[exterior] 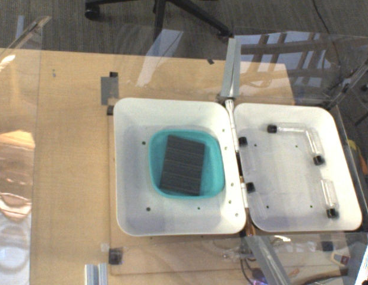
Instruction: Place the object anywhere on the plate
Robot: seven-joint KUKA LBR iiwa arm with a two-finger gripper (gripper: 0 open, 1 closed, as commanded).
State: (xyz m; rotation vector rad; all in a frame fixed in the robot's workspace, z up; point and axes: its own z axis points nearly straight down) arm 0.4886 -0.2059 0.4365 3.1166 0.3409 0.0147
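Dark ribbed block lying on the teal plate in the left bin.

From left to right: the wooden bench [65, 177] carries 2 shallow white bins side by side. In the left bin [131, 206] sits a teal plate [214, 177], and a dark grey ribbed rectangular object [182, 165] lies flat on it, near its middle, slightly tilted. The right bin [288, 212] holds clear plastic strips with small black clips along its far and right sides.
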